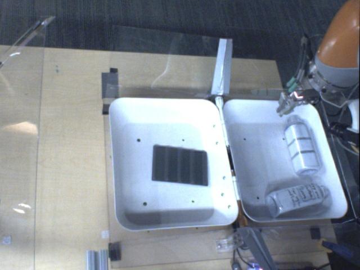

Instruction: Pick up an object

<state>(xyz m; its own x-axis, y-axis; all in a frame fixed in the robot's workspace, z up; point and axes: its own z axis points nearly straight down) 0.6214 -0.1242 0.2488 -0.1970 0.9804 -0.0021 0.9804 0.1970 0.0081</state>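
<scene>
In the right bin (pixel 253 145) two clear plastic bottles lie on their sides. One bottle (pixel 302 145) lies along the right wall, its cap end toward the back. The other bottle (pixel 297 199) lies across the front right corner. In the left bin (pixel 169 117) a dark ribbed rectangular pad (pixel 180 165) lies flat in the middle. My gripper (pixel 288 103) hangs over the back right corner of the right bin, just above the cap end of the first bottle. Nothing shows between its tips.
A metal bar (pixel 222 66) stands upright at the back between the two bins. A clear plastic sheet covers the wooden bench (pixel 56 151) on the left. Cables and brackets sit along the front right edge (pixel 253 252).
</scene>
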